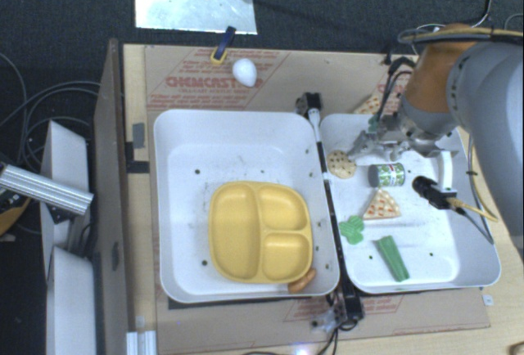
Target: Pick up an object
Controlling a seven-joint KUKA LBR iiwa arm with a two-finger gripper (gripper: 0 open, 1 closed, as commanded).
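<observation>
In the right bin [458,263] lie a round speckled cookie [341,164], a small green-labelled can [386,175] on its side, a pizza slice [381,204], a green leafy piece [352,229] and a green stick [392,257]. My gripper [378,142] hangs low over the back of this bin, just above the can and to the right of the cookie. I see nothing held in it.
The left bin [188,149] holds a yellow divided plate [260,232], with a small brown piece [301,281] at the plate's front right corner. Behind the bins, a white egg [244,71] and a blue-and-yellow tool [222,46] lie on the cardboard.
</observation>
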